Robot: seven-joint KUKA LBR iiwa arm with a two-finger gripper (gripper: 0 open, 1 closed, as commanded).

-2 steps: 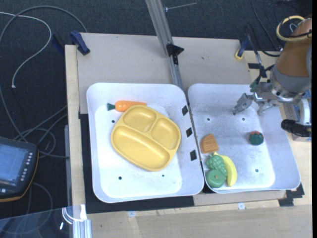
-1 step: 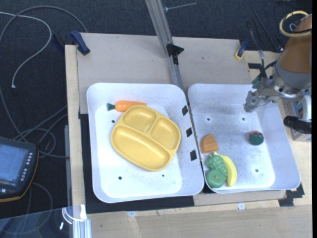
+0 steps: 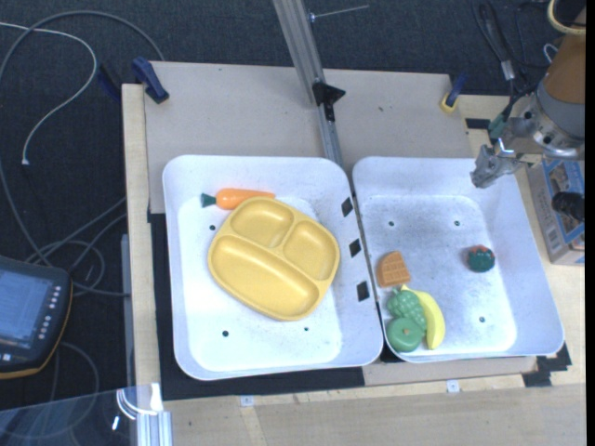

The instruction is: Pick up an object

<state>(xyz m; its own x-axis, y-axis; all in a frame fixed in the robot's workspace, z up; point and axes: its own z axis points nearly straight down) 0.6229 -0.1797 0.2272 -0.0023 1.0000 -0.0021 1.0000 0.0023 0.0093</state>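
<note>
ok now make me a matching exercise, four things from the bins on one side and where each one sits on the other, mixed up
Things:
1. toy carrot
2. yellow divided plate
3. toy banana
4. small red and green toy

Places:
A. alone at the right bin's right side
B. middle of the left bin
C. left bin's far edge, just above the plate
D. right bin's near left corner, beside the green toys

Pairs: 1-C, 2-B, 3-D, 4-A

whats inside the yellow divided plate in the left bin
Nothing lies in the yellow plate; its three compartments look bare. The carrot sits behind its far rim. The left bin floor beneath the plate is covered.
</note>
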